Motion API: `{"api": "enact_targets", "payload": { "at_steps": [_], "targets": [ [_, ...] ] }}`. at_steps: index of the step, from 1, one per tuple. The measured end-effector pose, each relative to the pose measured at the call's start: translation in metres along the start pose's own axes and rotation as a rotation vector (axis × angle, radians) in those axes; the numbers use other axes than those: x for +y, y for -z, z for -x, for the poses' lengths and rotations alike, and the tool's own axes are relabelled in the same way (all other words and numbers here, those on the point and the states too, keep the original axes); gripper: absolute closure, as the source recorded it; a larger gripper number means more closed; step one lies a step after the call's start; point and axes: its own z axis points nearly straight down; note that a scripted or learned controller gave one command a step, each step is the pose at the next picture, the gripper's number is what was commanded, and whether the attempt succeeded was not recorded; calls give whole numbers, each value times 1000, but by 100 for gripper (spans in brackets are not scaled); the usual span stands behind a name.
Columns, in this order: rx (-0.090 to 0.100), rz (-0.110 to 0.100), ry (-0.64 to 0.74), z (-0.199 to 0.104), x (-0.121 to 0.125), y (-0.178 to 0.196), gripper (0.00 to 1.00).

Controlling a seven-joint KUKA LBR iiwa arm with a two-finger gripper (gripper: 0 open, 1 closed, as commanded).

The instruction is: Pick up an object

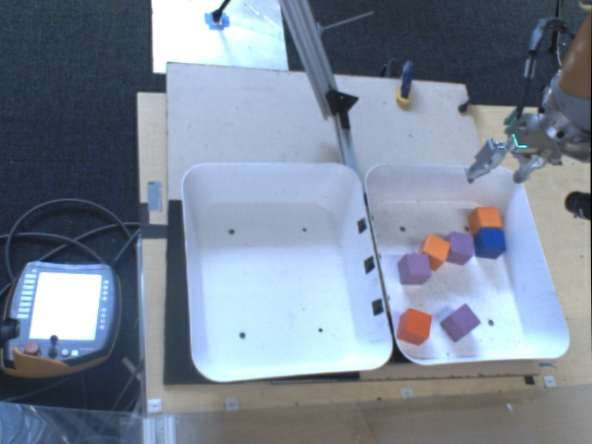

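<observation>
The right bin (546, 289) holds several small cubes. An orange cube (484, 218) and a blue cube (490, 241) touch near the far right wall. Beside them lie an orange cube (436, 250) and two purple cubes (460, 247) (413, 268). Closer to the front sit an orange cube (414, 326) and a purple cube (460, 322). My gripper (505, 162) hovers above the bin's far right corner, open, with nothing between its fingers.
The left bin (199, 276) lies beside the right one, with a black divider strip between them. A metal pole (310, 44) slants over the back board. A yellow-and-blue clamp (405, 89) stands at the board's far edge. A teach pendant (57, 317) rests at left.
</observation>
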Motion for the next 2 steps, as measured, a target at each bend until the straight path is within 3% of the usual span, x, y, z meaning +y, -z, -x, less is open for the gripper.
{"api": "enact_targets", "payload": {
  "at_steps": [1, 2],
  "targets": [
    [-2, 3, 1, 0, 1, 2, 0],
    [-1, -1, -3, 2, -6, -57, 0]
  ]
}}
